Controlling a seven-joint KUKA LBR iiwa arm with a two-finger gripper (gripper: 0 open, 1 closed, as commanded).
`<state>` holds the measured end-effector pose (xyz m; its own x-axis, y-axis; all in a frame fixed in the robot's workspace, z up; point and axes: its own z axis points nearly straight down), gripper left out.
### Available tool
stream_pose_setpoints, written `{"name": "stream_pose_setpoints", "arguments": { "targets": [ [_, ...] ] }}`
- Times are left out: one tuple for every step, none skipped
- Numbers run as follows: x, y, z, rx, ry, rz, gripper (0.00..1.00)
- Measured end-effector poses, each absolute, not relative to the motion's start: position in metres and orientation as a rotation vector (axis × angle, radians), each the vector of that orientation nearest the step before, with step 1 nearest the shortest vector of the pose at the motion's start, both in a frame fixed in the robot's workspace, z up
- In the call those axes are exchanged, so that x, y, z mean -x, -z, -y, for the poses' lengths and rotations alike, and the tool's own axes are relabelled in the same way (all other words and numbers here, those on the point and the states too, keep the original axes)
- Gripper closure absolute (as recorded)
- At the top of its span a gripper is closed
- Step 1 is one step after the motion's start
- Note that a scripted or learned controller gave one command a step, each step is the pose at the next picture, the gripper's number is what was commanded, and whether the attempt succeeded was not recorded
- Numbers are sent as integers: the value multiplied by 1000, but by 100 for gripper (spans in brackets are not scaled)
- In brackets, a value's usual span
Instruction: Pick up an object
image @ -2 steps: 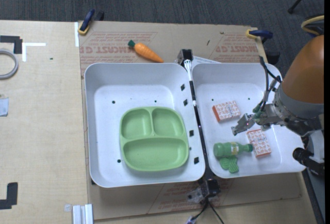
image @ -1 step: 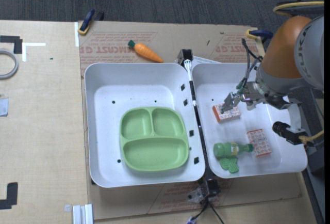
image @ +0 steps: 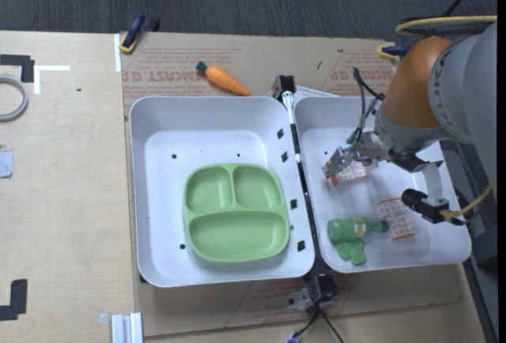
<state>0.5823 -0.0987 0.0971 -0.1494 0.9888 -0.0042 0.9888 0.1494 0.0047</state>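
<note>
Step in hand: claw (image: 345, 167) low in the right bin (image: 316, 116), reaching for a pick.
Claw state: appears clenched on a small red-and-white packet (image: 353, 172), though the view is poor.
Other candidates: green bottle (image: 353, 229) and flat label card (image: 397, 219), near side of that bin.
Left bin (image: 158, 116): green divided plate (image: 236, 212).
Next move: straight lift, confirming the packet rises clear.

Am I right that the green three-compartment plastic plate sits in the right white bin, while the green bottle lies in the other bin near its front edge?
Not quite: the camera view shows the green three-compartment plastic plate in the left white bin. The green bottle lies in the right white bin, near its front edge.
</note>
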Motion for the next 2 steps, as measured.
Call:
{"name": "stream_pose_setpoints", "arguments": {
  "targets": [
    [-585,-108,97,-2036,-11,-2379,100],
    [-483,-92,174,-1800,0,-2575,100]
  ]
}}
